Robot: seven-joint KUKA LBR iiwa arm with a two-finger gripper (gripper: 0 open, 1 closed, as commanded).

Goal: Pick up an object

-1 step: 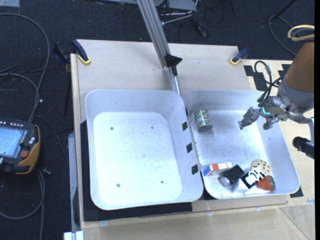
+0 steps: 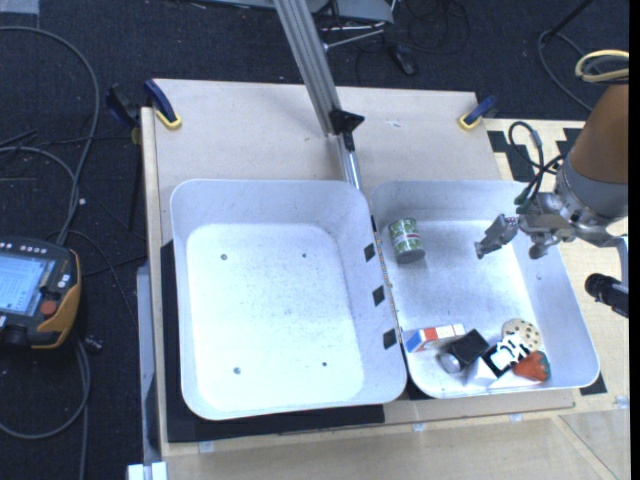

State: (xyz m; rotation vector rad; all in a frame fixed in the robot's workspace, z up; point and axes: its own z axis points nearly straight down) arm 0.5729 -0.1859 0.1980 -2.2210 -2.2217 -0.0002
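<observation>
My gripper (image 2: pixel 520 241) hovers over the right edge of the right bin (image 2: pixel 470 278), its two fingers spread apart with nothing between them. A small green can (image 2: pixel 406 240) stands near the bin's left wall, well to the left of the gripper. Along the bin's front lies a cluster: a red, white and blue box (image 2: pixel 434 336), a black block (image 2: pixel 466 349), a black-and-white patterned piece (image 2: pixel 510 350), a round tan dotted object (image 2: pixel 518 331) and a red object (image 2: pixel 533 368).
The left bin (image 2: pixel 270 303) sits beside the right one. A slanted metal pole (image 2: pixel 312 58) rises from the bench's back middle. Yellow clamps (image 2: pixel 166 118) hold the bench's back corners. A pendant (image 2: pixel 30 293) lies on the floor at left.
</observation>
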